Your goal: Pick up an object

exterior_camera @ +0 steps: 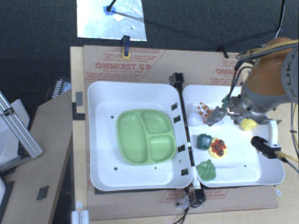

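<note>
The claw [216,115] hangs low in the right bin [268,174], near its left wall beside an orange-and-white item [203,108]; whether it is wide or narrow cannot be told. A yellow piece [247,123] lies just right. Nearer the front lie a teal object [203,141], a red-and-yellow toy [218,147] and a green leafy piece [206,170]. The left bin [100,125] holds a green divided plate [145,136].

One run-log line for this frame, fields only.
gripper: low in right bin, beside orange-white object | grasp: unclear | green tray: left bin | yellow object: under wrist
</note>
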Motion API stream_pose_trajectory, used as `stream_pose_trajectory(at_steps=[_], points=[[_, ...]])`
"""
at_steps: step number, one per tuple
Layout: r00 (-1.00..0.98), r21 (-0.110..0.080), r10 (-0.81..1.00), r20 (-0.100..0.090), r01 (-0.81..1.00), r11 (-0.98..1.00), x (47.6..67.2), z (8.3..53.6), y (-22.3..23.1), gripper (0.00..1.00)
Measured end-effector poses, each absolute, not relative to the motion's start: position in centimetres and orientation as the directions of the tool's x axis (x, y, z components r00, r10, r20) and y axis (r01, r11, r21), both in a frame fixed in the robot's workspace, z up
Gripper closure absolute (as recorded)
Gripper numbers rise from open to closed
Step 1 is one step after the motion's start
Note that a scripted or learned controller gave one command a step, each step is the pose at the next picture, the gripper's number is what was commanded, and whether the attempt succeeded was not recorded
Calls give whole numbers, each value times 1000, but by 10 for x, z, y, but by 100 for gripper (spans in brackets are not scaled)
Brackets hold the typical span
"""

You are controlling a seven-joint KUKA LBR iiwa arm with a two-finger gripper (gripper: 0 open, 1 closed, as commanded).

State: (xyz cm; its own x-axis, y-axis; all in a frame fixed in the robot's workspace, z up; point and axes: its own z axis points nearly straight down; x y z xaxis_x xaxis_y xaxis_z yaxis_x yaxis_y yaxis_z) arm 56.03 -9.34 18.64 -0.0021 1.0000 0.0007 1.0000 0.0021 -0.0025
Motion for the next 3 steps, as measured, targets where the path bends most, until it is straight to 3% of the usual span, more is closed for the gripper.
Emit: stream_pose_trajectory(at_steps=[2, 3], points=[[-1, -3, 1000, 1, 1000, 1, 563, 91, -97, 0], [0, 2, 1000, -1, 1000, 0, 564, 104, -98, 100]])
